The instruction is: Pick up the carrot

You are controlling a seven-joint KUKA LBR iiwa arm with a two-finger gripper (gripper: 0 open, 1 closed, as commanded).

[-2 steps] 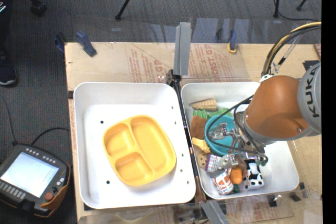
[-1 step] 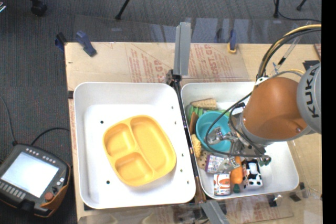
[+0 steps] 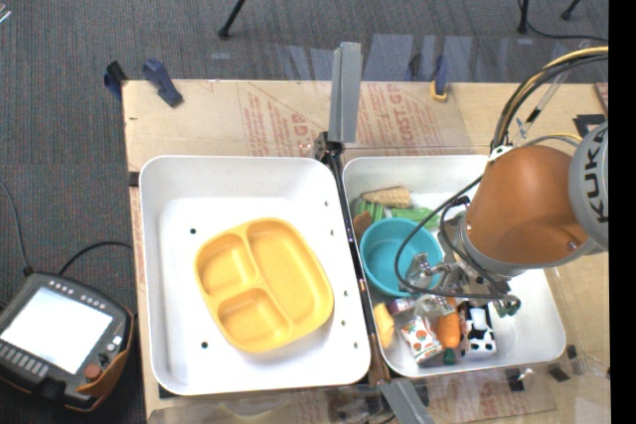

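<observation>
The carrot (image 3: 450, 329) is a small orange piece with a green end, lying near the front edge of the right bin (image 3: 542, 328). It sits between a small carton (image 3: 421, 342) and a black-and-white cow-patterned toy (image 3: 481, 333). My gripper (image 3: 455, 299) hangs straight above the carrot, low in the bin, under the orange wrist band (image 3: 527, 204). The wrist hides most of the gripper from above. I cannot see whether the carrot is touched or held.
A blue bowl (image 3: 396, 253) sits left of the gripper, with a waffle-like piece (image 3: 386, 198) and green items (image 3: 372, 214) behind it. A yellow piece (image 3: 384, 323) lies by the bin wall. The left bin (image 3: 169, 204) holds a yellow divided plate (image 3: 263, 284).
</observation>
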